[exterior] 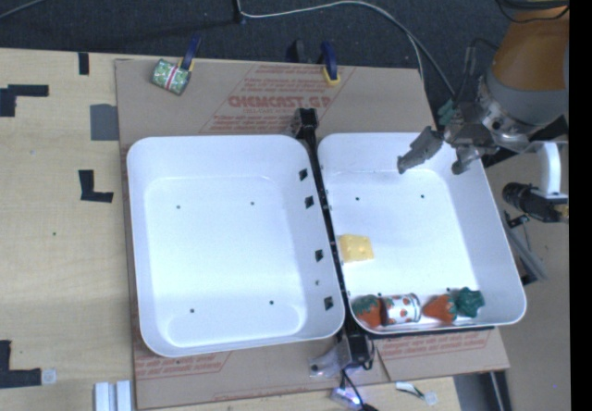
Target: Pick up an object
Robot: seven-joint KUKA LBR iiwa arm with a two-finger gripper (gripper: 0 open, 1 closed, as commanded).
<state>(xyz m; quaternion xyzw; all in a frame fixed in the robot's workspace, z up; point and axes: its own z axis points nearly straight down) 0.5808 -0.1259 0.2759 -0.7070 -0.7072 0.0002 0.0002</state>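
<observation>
Spread wide with nothing between its fingers, the grey end effector (pixel 435 154) hangs over the right white plastic bin's (pixel 481 215) far corner; the flat yellow square sponge-like piece (pixel 356 248) lies well apart, near the bin's left wall.

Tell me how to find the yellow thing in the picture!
Look at the right white bin, the one nearer the robot arm. The yellow block lies flat on its floor near the left wall, close to the divider between the two bins. It sits alone, apart from the row of red, white and green toys crowded along the bin's near edge, and it is the one plain yellow piece.
</observation>
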